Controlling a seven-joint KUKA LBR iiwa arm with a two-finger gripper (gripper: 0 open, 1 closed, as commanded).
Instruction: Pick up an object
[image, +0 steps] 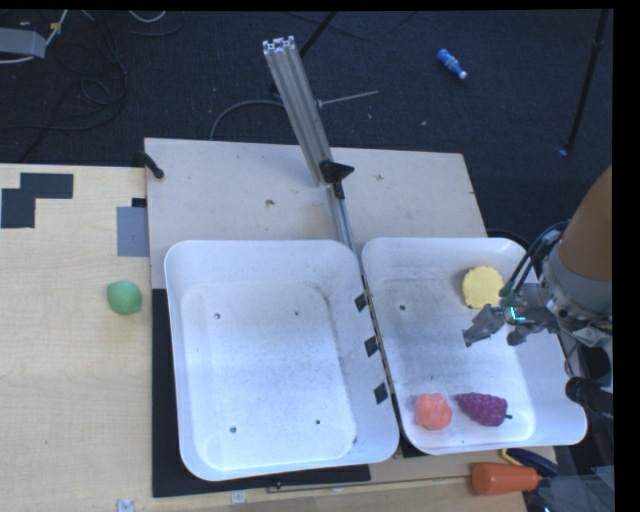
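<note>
Looking down at the bench, I've got the gripper (492, 328) hanging over the right bin (440, 270), roughly mid-bin toward its right side. The arm (585, 250) comes in from the right edge. From this angle I honestly can't tell how the jaws are set, the wrist hardware muddles it, and I see nothing between them.

Stuff to grab in that right bin: a yellow round object (482, 286) sits near the far right part of the bin, just beside the gripper, up and a bit left of it. Down at the near edge there's an orange-pink lumpy object (433, 411) and a purple grape bunch (483, 407), lying just beside each other, apart from the gripper.

The left bin (260, 270) shows just its speckled white floor. Off the bins, a green ball (124, 297) sits on the wooden table (60, 400) at left, and an orange carrot-looking thing (505, 478) lies just outside the right bin's near edge.
</note>
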